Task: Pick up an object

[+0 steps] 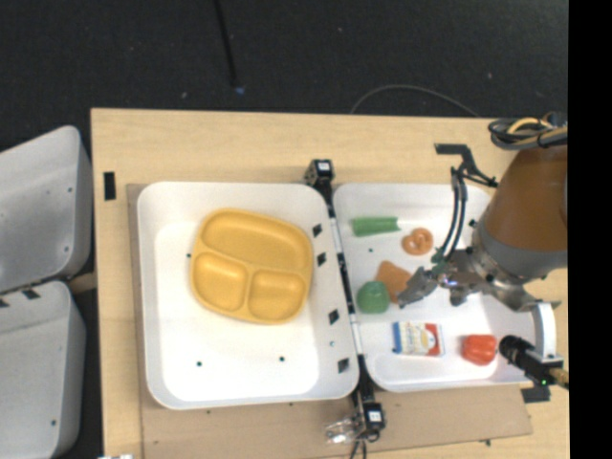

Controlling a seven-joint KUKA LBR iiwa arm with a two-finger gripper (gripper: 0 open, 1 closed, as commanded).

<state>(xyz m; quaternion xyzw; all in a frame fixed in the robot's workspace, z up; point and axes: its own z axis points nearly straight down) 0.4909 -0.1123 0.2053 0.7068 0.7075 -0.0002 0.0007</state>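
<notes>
In the right bin (382,376) lie a green stick (374,226), an orange pretzel-like ring (417,242), a brown-orange wedge (393,276), a green round piece (373,297), a small white packet with red and blue print (417,338) and a red-orange piece (479,349). My gripper (417,288) hangs over the middle of this bin, just right of the wedge and the green round piece, above the packet. Its dark fingers point left, and nothing shows between them.
The left bin (172,352) holds a yellow divided plate (252,265). Black clips (337,256) run along the seam between the bins. The arm's orange band (528,204) and grey wrist cover the right bin's right side. Cables (459,189) loop above it.
</notes>
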